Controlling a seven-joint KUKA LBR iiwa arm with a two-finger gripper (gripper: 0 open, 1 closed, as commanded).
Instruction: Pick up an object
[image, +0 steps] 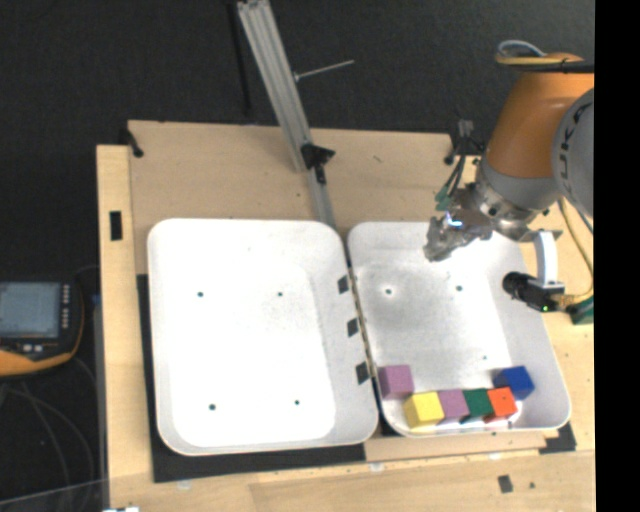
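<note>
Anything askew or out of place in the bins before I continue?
Nothing looks damaged or spilled. The blocks are all crowded along the near edge of the right bin, some touching, far from the gripper hovering over that bin's far end.

The grey arm (535, 130) reaches in from the right, wrist angled down, its gripper (441, 243) hanging low.

- Blocks (455, 400) crowd the right bin's (420, 300) near wall; its middle lies open.
- A slanted metal post (290, 110) crosses above the bins' far junction.
</note>
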